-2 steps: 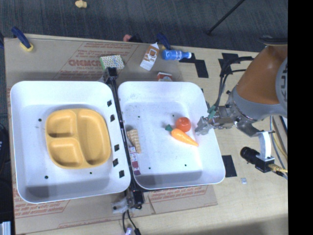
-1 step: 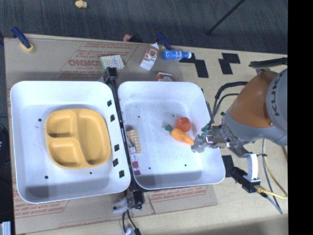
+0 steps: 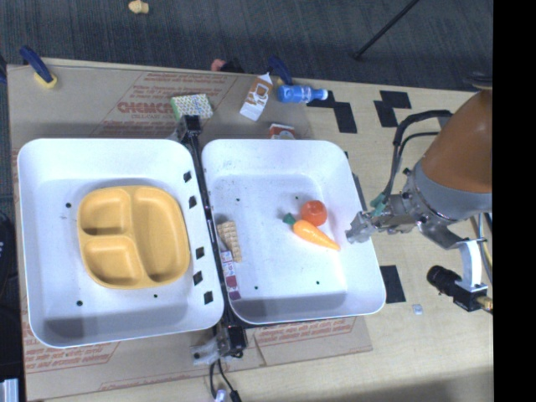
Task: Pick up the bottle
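Currently my gripper [image 3: 362, 227] at right bin [image 3: 251, 162] rim, three o'clock; finger state indeterminate. Bottle [image 3: 299, 95] outside bin, twelve o'clock. Risk: grabbing carrot [image 3: 316, 235] instead.

Left of my right bin [image 3: 368, 279], a yellow tray [image 3: 132, 234]; inside that bin lie carrot [image 3: 316, 235], tomato [image 3: 313, 212] and waffle [image 3: 228, 238].

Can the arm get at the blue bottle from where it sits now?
Probably yes. The blue bottle lies on its side on open bench behind the right bin, outside it. The gripper sits at that bin's right rim, with nothing tall between them.
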`<action>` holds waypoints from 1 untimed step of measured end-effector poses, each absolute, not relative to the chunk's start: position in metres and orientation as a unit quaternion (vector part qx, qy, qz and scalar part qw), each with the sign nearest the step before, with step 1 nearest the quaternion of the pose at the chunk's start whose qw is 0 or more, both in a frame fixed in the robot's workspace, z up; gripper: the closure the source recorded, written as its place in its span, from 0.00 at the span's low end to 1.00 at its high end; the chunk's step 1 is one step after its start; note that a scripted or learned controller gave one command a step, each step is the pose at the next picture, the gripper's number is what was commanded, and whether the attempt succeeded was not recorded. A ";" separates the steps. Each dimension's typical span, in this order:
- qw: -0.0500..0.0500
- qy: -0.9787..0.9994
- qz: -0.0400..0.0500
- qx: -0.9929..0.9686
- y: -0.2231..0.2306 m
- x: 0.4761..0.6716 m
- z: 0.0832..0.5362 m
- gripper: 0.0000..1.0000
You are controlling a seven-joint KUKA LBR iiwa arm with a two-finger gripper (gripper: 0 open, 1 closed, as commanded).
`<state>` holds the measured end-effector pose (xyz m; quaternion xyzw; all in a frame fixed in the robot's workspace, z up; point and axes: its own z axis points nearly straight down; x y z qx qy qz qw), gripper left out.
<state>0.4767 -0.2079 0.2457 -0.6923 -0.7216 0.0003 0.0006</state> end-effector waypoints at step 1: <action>0.001 -0.601 0.001 -0.799 -0.211 0.476 0.252 1.00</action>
